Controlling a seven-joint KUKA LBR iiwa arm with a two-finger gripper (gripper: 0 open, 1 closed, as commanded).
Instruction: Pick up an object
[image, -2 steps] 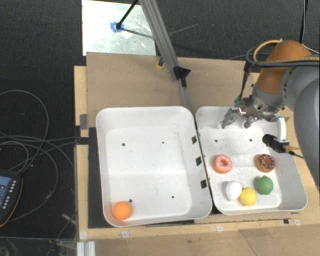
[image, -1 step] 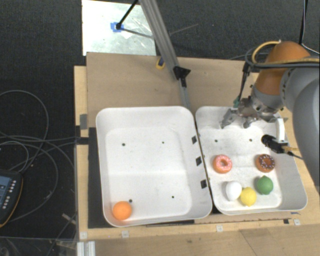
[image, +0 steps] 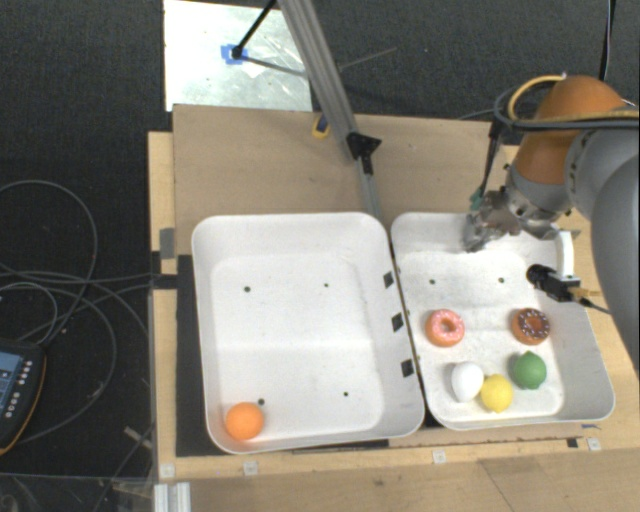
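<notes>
Arm: you are seeing the grey arm reaching in from the right, its orange band sitting above the wrist, over the far right corner of the right bin (image: 420, 240).
Gripper: the gripper (image: 478, 236) is hanging at the far edge of the right bin, toward the middle of that edge. You cannot tell whether its jaws are open or closed; nothing is showing between them.
Right bin contents: 5 objects are lying in the near half. The pink-iced doughnut (image: 445, 327) is sitting near the left wall. The chocolate doughnut (image: 531, 325) is sitting toward the right wall. The white ball (image: 466, 380), the lemon (image: 496, 393) and the green fruit (image: 528, 370) are lining up along the near edge, the ball and the lemon touching, the green fruit just beside the lemon.
Left bin contents: the orange (image: 243, 421) is resting in the near left corner of the left bin (image: 290, 230).
Clearance: all 6 objects are lying well apart from the gripper.
Bench: the 2 bins are sitting side by side on the wooden bench (image: 260, 160).
</notes>
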